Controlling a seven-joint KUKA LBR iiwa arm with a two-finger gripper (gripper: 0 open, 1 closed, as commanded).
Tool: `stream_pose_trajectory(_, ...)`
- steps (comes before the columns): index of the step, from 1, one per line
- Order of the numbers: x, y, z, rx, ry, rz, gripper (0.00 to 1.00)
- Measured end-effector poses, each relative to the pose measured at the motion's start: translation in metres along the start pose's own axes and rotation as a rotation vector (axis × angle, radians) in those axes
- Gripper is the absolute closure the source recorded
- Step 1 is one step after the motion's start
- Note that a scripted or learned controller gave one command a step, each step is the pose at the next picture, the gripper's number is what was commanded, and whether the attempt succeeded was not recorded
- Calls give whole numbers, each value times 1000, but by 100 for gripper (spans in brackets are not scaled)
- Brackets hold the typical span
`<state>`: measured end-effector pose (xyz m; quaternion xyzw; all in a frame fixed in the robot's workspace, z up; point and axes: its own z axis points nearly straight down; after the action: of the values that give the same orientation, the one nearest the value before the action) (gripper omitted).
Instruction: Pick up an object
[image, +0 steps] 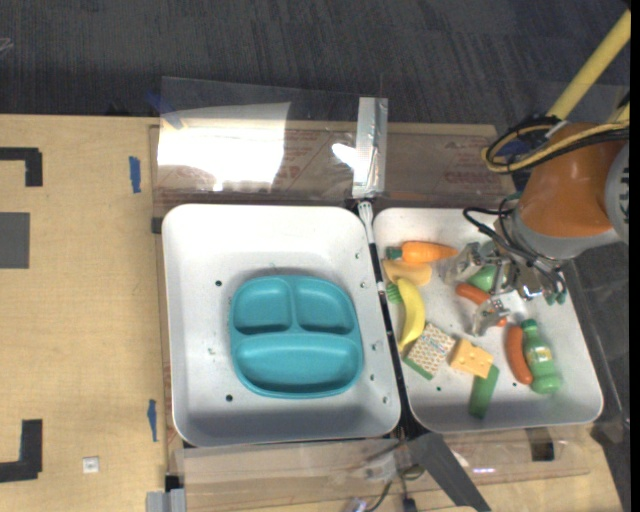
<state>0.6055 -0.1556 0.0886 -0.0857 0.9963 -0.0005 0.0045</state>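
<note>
My gripper (492, 288) is low over the upper middle of the right bin (585, 395), under the orange wrist band (565, 198). Toy food lies around it. A small red-orange piece (472, 293) sits just to its left, and a green piece (487, 273) shows right against its metal parts. An orange carrot (428, 252) lies at the bin's upper left and a yellow banana (409, 308) along the left wall. Below the gripper are a red sausage (517, 353) and a green bottle (541, 360).
The left bin (190, 250) holds a teal divided plate (295, 333). In the right bin's lower part lie a speckled cracker (432, 350), a yellow cheese wedge (472, 357) and a green cucumber (483, 392). Cables (520, 140) loop above the wrist.
</note>
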Motion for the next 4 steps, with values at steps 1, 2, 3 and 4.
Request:
stream_pose_trajectory(1, -13, 17, 0, 1, -3, 1, 0)
stream_pose_trajectory(2, -13, 17, 0, 1, -3, 1, 0)
stream_pose_trajectory(3, 36, -22, -1, 2, 0, -145, 0)
stream_pose_trajectory(4, 44, -15, -1, 1, -2, -52, 0)
